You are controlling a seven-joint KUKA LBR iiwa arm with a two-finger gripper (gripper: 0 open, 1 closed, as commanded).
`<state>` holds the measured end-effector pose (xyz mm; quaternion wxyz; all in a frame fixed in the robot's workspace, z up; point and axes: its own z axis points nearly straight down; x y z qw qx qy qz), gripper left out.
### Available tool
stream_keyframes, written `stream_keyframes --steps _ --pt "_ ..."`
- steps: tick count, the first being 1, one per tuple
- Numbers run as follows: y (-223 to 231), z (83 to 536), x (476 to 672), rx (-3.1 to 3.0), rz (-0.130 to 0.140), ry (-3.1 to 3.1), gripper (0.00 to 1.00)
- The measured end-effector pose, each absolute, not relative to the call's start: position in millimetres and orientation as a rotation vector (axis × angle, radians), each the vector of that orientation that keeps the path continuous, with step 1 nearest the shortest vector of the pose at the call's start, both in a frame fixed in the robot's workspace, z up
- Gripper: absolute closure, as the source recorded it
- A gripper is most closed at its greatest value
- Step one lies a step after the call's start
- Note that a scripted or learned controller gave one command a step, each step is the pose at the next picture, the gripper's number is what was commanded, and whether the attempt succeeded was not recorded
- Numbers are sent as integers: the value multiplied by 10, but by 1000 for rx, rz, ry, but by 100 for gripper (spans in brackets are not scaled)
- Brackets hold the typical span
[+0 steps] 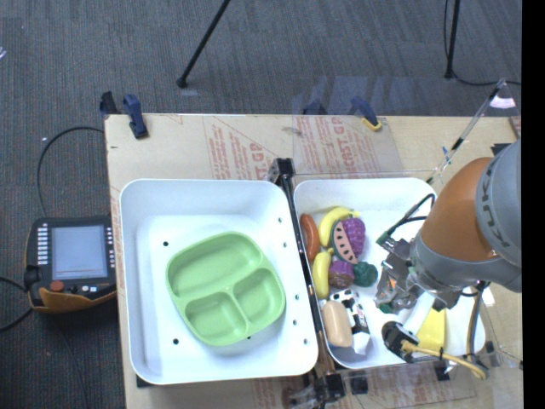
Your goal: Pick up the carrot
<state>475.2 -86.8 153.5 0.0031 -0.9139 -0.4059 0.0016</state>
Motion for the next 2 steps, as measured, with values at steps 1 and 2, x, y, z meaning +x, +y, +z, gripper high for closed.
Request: stream_keyframes --steps 1,2 --pt "-278 2811 5547 -2948 -8 -1081 100" --pt "-981 1689 5098 -2868 24 -1258 100"
